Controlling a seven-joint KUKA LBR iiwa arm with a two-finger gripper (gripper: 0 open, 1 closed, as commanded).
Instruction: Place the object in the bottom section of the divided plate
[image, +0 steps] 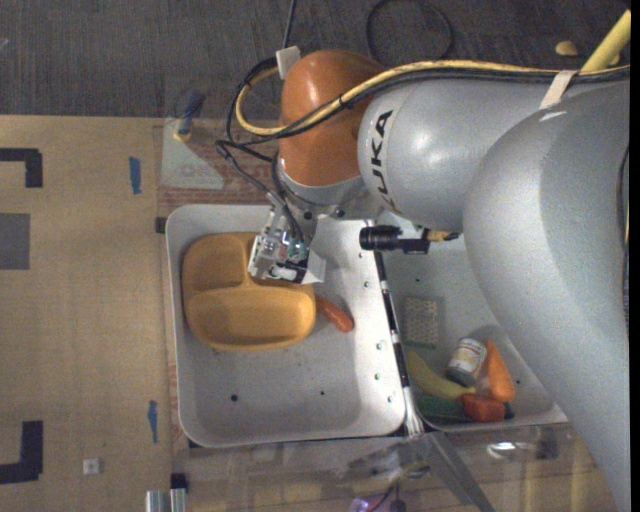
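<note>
Even, soft light — slightly blurred, no glare.

Two white bins (290, 415), one divided plate (245, 315), one carrot (335, 315).

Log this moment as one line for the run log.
gripper over divided plate | orange object on left bin floor, touching plate edge | not yet placed

The grey arm (470, 150) carries dark letters running sideways along its casing, of which "UKA" can be read. A small can (465, 360) in the right bin (530, 405) has a label too blurred to read.
</note>
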